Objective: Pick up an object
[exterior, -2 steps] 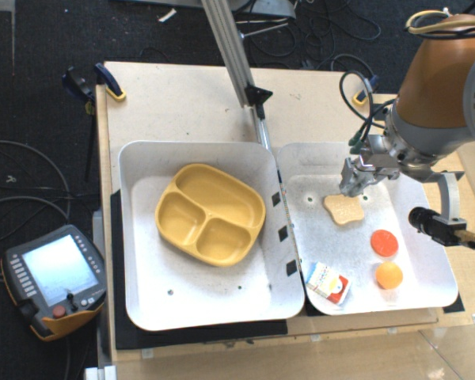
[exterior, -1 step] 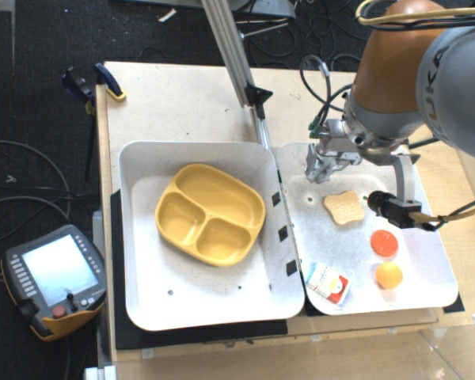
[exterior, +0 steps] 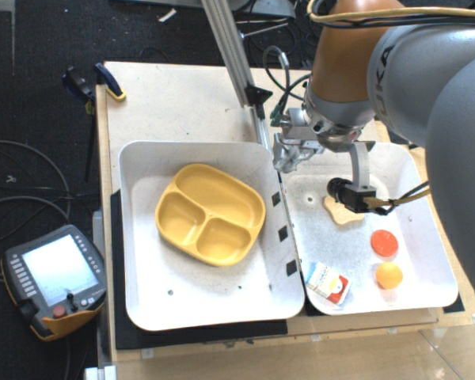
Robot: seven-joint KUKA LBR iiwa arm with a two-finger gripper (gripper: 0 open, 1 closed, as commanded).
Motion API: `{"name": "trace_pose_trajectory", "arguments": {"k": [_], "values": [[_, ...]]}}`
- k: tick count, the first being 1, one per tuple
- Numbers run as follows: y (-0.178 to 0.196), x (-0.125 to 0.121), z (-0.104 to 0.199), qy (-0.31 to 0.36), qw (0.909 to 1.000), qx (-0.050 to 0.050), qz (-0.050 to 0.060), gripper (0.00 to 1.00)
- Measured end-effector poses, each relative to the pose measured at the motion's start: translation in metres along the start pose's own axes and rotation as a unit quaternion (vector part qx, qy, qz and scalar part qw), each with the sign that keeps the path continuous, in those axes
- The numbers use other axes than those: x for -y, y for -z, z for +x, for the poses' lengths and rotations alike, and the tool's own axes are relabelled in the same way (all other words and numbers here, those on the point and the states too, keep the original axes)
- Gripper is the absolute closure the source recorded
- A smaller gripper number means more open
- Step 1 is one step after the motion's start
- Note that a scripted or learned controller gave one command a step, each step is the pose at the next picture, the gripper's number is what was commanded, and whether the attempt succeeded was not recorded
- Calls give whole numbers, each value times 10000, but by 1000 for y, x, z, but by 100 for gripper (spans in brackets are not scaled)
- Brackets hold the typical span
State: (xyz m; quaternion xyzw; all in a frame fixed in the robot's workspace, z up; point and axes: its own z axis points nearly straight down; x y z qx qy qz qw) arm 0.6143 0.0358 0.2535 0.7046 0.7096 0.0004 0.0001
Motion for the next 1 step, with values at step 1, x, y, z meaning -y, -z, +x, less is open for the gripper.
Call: {"name": "trace_pose_trajectory", "arguments": {"k": [1], "values": [[-18, -21, 44, -2, 10000, 1, -2, 100]]}}
